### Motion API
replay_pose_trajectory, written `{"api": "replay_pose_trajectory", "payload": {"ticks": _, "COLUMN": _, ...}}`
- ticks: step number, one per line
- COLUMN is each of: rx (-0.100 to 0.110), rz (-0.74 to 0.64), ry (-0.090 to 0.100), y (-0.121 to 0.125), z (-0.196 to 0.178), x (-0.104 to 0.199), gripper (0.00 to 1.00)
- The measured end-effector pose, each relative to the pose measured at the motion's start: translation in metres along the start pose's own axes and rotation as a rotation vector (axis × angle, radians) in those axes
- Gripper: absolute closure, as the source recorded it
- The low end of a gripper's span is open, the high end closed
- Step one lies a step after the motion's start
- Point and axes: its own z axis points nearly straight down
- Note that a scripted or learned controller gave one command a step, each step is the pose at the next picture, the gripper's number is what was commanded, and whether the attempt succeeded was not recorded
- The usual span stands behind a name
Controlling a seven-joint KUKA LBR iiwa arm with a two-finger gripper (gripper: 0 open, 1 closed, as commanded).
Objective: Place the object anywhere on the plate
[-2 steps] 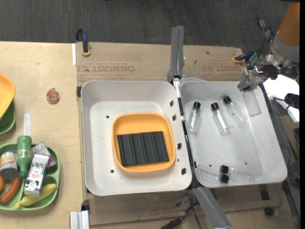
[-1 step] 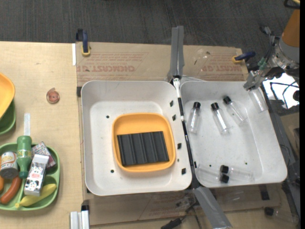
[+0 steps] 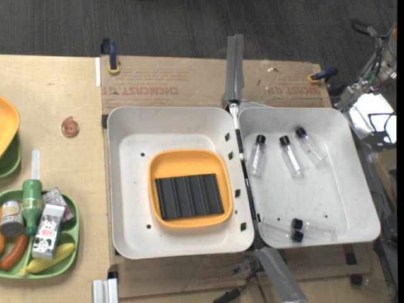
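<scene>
An orange square plate [image 3: 189,159] sits in the middle of the left white bin [image 3: 126,169]. A dark grey ribbed rectangular block [image 3: 189,194] lies flat on the plate, well inside its rim. In the right white bin [image 3: 353,188] lie several clear tubes with black caps: three near the back [image 3: 290,156] and two close together by the front wall [image 3: 307,230].
On the wooden bench to the left stand a green tray [image 3: 68,245] of toy food, a stacked orange and green bowl [image 3: 6,131] and a small pink disc [image 3: 70,127]. Cables and metal parts [image 3: 375,74] crowd the upper right corner.
</scene>
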Motion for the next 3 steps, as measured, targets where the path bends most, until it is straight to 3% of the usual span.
{"api": "replay_pose_trajectory", "payload": {"ticks": 1, "rx": -0.001, "rz": -0.270, "ry": 0.000, "y": 0.000, "z": -0.054, "x": 0.000, "gripper": 1.00}}
{"api": "replay_pose_trajectory", "payload": {"ticks": 2, "rx": -0.001, "rz": -0.411, "ry": 0.001, "y": -0.003, "z": -0.119, "x": 0.002, "gripper": 1.00}}
{"api": "replay_pose_trajectory", "payload": {"ticks": 3, "rx": -0.002, "rz": -0.716, "ry": 0.000, "y": -0.016, "z": -0.188, "x": 0.007, "gripper": 1.00}}
